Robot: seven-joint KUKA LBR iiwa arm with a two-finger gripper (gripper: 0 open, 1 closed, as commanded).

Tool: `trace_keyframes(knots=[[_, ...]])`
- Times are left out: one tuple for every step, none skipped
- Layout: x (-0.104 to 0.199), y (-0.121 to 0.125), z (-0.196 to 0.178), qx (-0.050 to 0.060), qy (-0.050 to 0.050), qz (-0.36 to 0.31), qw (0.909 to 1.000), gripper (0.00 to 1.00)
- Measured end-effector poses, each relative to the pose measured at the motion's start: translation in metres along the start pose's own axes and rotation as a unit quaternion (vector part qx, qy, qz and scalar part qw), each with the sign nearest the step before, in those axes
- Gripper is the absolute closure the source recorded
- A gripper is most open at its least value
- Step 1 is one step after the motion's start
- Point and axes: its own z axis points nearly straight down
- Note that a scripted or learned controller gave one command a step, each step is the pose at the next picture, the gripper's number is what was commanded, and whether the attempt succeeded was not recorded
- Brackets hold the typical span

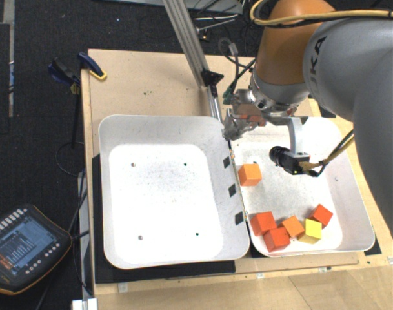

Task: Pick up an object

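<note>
An orange cube lies in the right bin, just below and slightly right of the gripper, apart from it. Whether the gripper is released or clenched, I cannot tell. Farther below sit two red blocks, another orange cube, a yellow block and a red cube. The left bin lies to the gripper's left.
</note>
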Motion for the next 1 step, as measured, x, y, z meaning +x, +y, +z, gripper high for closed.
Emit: trace_keyframes(knots=[[0.041,0.0179,0.0056,0.0,-0.001,0.001,1.0,1.0]])
